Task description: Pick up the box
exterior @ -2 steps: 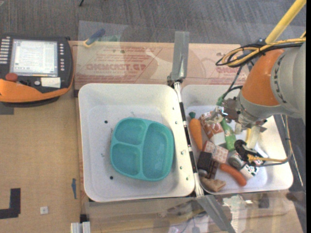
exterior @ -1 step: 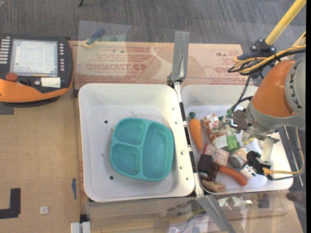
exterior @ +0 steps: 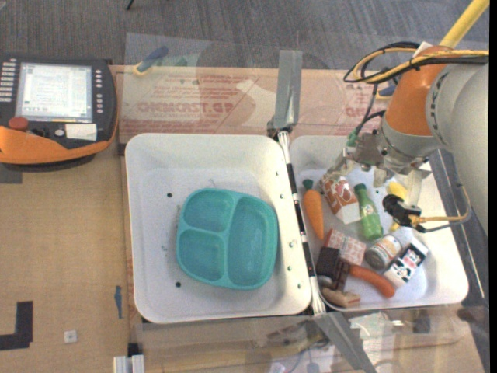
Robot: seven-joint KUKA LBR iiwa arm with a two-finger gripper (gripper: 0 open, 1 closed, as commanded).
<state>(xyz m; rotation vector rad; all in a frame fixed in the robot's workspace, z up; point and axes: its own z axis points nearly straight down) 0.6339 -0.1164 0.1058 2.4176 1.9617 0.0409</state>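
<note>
Progress on the task looks small so far: the box (exterior: 339, 193), a red and white carton, lies in the right bin (exterior: 449, 286), near its 11 o'clock corner, and nothing has lifted it. It rests just beside the carrot (exterior: 314, 214), which is at its 8 o'clock, and next to the green bottle (exterior: 367, 210) at its 3 o'clock.

The gripper (exterior: 371, 159) hangs low over the same bin, at about 1 o'clock from the box and close to it. The wrist with the orange band hides most of it, so how wide it stands I cannot tell; no object is seen held in it. It seems to be above the box's upper edge rather than around it, but the view is poor here.

What is left, in my judgement, is almost everything: to centre over the box, go down, close on it and raise it. The crowding is a risk, because the bottle and the carrot leave little room at the sides of the box.

The left bin (exterior: 147, 162) holds a teal divided plate (exterior: 227, 239), well apart from the work.
</note>
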